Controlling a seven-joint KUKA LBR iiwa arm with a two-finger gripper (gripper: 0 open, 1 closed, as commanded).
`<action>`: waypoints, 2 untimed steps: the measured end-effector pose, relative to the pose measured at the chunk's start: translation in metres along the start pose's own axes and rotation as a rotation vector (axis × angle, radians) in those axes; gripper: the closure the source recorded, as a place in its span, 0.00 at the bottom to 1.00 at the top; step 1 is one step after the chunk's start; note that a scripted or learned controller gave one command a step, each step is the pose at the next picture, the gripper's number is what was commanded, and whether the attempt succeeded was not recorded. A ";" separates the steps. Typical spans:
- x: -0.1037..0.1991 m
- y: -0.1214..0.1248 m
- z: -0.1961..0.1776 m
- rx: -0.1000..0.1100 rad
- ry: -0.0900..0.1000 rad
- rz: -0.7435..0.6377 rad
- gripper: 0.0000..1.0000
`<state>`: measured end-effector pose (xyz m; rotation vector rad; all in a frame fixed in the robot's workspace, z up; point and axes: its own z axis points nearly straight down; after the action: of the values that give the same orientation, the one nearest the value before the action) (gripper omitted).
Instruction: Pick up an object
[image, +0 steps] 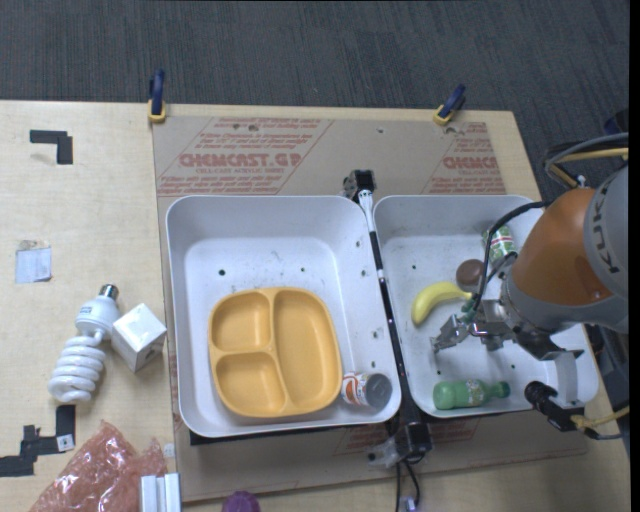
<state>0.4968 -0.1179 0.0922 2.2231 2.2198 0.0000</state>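
In the right bin (400, 250) lie a yellow banana (437, 298), a brown round object (470, 272) just right of it, and a green bottle (470, 393) on its side near the front wall. A green-labelled can (499, 242) stands at the back, partly hidden by the arm. My gripper (452, 332) hangs over the middle of this bin, just below the banana and above the green bottle. It is open, with nothing between its fingers.
The left bin (190, 240) holds a yellow divided plate (273, 350) and a small capped container (365, 389) in its front right corner. On the bench to the left lie a spiral light bulb (82, 345), a white cube (139, 336) and a reddish mesh bag (95, 470).
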 end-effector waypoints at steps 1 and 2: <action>-0.001 0.002 -0.010 -0.004 -0.001 0.001 1.00; -0.001 0.002 -0.010 -0.004 -0.001 0.001 0.00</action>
<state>0.4983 -0.1185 0.1023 2.2216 2.2165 0.0026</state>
